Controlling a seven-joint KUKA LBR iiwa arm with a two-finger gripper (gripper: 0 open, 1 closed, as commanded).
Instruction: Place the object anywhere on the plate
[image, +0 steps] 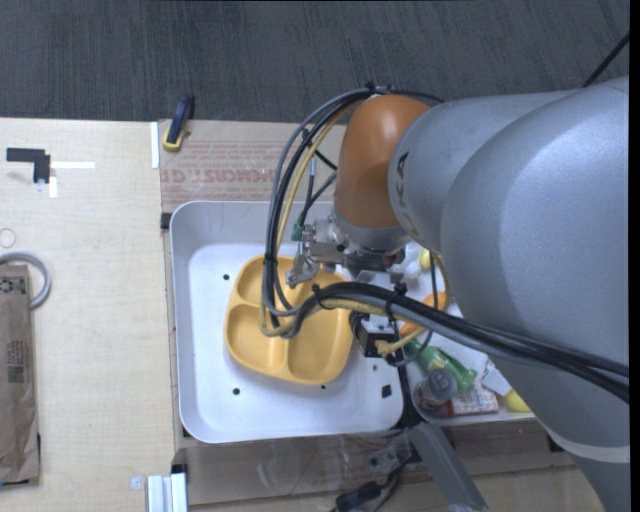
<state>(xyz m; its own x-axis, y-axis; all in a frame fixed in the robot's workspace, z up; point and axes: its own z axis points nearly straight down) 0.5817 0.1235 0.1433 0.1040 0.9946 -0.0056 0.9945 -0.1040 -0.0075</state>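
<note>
Cables are draping from the grey arm (520, 230), which is hanging low over the yellow divided plate (285, 335) in the left white bin (200, 400), presumably so that whatever it carries can be set down there. Its end effector (335, 262) is hidden under the wrist, so its state cannot be told. No object is lying clearly on the plate; small items, among them a green bottle (445, 368), are crowding the right bin beside it on the desk (80, 200).

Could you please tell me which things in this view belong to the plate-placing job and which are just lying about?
Job: yellow divided plate; white bin holding it; green bottle among the nearby objects.

Lying about: brown paper bag; blue-and-yellow tool; black bracket.
</note>
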